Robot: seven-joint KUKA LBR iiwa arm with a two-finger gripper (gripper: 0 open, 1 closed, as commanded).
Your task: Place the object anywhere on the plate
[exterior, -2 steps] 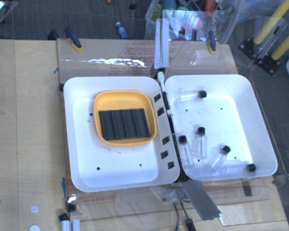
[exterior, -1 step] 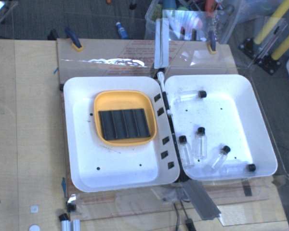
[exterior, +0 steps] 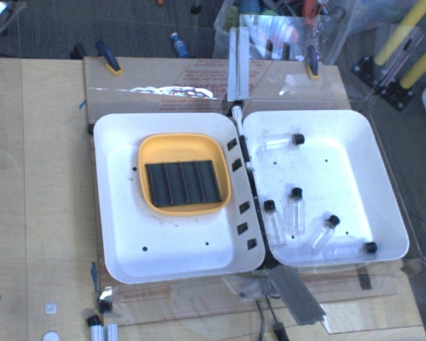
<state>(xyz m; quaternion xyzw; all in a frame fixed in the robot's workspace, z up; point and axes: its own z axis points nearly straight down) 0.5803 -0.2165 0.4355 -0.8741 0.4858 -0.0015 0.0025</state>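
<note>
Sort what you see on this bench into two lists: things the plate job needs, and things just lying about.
Job things:
plate, yellow, in the left bin
dark ridged block lying on it
clear vials in the right bin

Lying about:
blue clamps at the bench's back edge
box of clutter behind the bins

Pale wooden bench (exterior: 35,190) carrying two bins.
Shallow white plastic bins are sitting side by side, touching: one (exterior: 121,254) at nine o'clock, the other (exterior: 369,155) at three.

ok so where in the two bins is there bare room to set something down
Left bin: bare floor below the yellow plate; its middle is covered by a dark ridged block. Right bin: free in the upper right; five clear vials crowd its lower half.
</note>
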